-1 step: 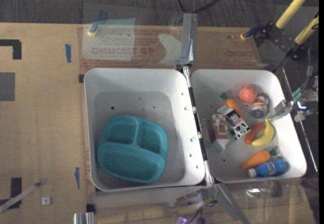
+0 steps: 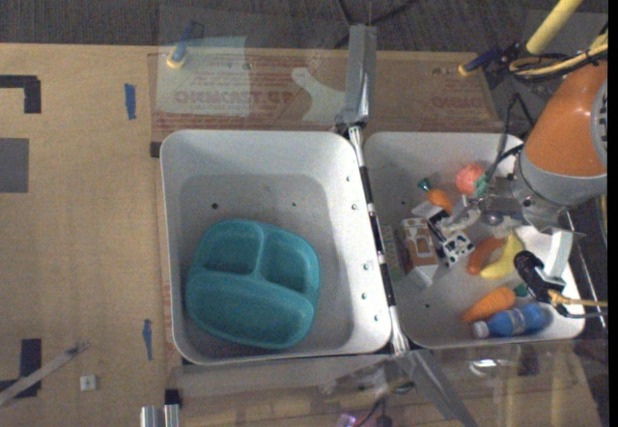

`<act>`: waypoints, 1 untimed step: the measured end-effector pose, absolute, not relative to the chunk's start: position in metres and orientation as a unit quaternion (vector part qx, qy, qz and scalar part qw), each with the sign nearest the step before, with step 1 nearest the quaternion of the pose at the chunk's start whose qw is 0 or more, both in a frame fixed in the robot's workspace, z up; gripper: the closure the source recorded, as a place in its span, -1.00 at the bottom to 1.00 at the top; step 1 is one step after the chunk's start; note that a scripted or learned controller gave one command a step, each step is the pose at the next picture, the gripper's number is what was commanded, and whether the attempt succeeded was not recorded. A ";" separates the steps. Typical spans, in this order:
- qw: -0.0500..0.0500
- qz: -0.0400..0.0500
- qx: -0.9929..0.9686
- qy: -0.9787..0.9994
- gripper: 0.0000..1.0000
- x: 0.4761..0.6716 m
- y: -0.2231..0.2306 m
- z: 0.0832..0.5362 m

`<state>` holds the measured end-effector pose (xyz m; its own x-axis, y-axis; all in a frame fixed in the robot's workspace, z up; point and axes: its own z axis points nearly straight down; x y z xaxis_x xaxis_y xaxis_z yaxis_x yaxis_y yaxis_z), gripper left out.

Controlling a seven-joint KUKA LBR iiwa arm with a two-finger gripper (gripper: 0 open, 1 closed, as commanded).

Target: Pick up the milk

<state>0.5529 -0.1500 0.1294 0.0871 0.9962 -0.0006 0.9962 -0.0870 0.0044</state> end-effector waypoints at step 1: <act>0.007 0.005 0.771 0.637 -1.00 0.596 -0.105 0.126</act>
